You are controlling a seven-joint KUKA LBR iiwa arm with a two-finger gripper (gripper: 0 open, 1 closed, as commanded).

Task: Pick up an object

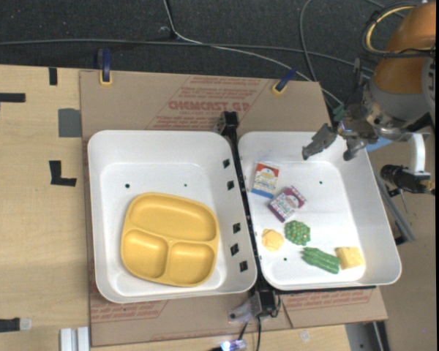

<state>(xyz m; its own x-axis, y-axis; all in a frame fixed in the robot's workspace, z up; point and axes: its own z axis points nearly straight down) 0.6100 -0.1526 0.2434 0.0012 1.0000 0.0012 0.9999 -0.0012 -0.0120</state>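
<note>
The hand (335, 144) hung with fingers apart, holding nothing, over the right white bin's (377, 218) far edge. Nearest lay a small red-and-white carton (265, 179), probably light and stiff; gripping its 2 long sides seemed safest.

We are viewing two white bins: the left bin (102, 196) is holding a yellow divided tray (170, 238); cardboard sheet (197, 101) is lying beneath, clamped by two clips (104, 70).
</note>
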